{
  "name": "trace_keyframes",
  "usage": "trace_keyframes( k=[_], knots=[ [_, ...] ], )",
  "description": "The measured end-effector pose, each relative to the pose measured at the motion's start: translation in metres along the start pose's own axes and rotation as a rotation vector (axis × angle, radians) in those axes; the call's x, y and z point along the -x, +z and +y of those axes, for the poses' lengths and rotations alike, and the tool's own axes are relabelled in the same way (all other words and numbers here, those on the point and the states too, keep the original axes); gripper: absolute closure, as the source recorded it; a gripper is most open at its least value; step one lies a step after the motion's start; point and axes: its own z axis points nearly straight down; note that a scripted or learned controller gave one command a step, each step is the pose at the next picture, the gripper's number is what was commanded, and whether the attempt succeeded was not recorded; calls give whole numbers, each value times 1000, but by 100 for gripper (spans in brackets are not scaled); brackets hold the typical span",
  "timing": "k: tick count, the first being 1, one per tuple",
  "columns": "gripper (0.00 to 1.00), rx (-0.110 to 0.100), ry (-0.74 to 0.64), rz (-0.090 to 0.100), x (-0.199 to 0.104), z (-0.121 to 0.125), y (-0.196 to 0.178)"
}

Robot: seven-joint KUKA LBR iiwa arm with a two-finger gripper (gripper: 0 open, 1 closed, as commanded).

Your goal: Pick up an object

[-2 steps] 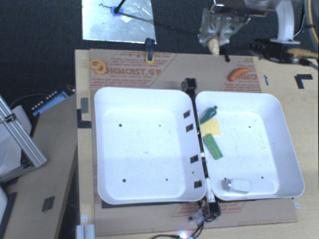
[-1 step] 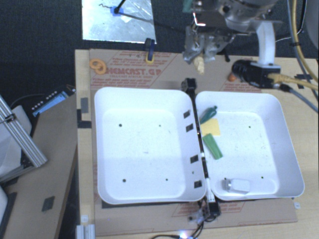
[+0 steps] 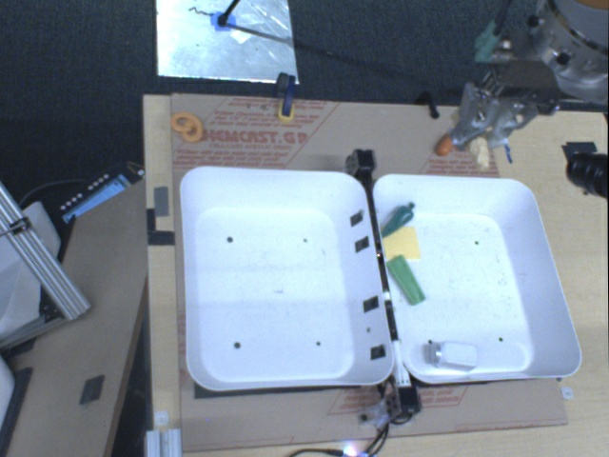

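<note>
My gripper (image 3: 473, 129) hangs above the bench just beyond the right bin's (image 3: 533, 255) far edge, tilted down to the left. A small orange thing (image 3: 444, 146) shows right at its lower tip; I cannot tell whether it is held. In the right bin, near the left wall, lie a teal-green piece (image 3: 397, 219), a yellow square (image 3: 402, 244) and a green block (image 3: 407, 280). A pale, whitish object (image 3: 450, 354) rests near the bin's front edge.
The left bin (image 3: 271, 274) adjoins the right one, with black clips (image 3: 363, 244) along the shared wall. On the board behind are an orange ring (image 3: 186, 127) and a yellow-blue clamp (image 3: 284, 97). A shiny sheet (image 3: 226, 27) lies farther back.
</note>
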Motion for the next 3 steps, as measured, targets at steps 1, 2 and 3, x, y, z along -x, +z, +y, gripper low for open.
trace_keyframes(
  k=[1, 2, 3],
  knots=[
    [100, 0, 5, -4, 148, 22, 1],
    [100, 0, -1, -3, 226, 0, 1],
    [100, 0, -7, -1, 257, -30, 1]
  ],
)
